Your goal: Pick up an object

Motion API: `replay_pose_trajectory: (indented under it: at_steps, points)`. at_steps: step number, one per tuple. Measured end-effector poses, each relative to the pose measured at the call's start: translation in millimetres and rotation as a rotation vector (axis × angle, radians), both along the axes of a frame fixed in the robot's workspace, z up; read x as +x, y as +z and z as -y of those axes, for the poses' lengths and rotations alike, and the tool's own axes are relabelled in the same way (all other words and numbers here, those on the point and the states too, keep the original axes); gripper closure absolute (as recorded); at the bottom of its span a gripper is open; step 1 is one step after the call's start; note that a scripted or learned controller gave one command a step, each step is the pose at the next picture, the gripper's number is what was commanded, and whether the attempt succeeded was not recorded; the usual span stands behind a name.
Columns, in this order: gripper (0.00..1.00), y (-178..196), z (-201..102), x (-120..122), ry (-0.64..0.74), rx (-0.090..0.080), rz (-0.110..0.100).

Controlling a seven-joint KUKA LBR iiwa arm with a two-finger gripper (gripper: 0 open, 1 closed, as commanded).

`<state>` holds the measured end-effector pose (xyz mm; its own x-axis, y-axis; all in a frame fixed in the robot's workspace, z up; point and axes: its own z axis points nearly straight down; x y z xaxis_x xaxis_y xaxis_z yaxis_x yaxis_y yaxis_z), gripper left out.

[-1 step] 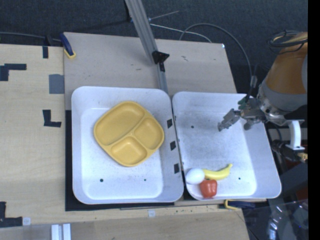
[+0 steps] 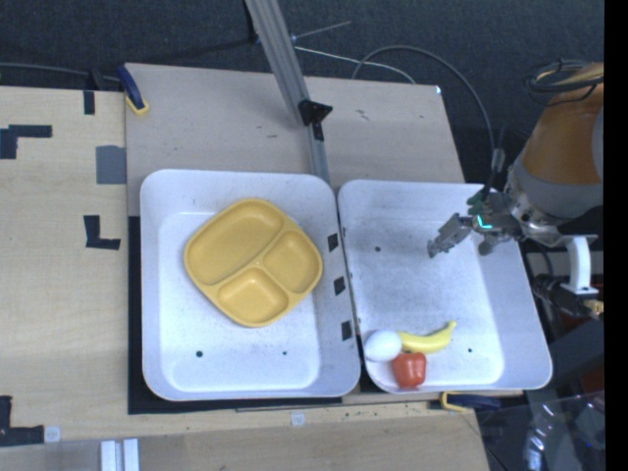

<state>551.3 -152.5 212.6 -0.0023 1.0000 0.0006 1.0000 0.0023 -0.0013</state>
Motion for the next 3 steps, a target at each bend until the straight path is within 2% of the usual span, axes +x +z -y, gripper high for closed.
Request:
replay_pose_trajectory:
  at_steps: [2, 3]
  points:
    - [0.0, -97.1, 5.3, 0.7, -0.001, 0.0, -0.005]
    - [0.0, -123.9, 5.1, 0.9, -0.001, -0.002, 0.0]
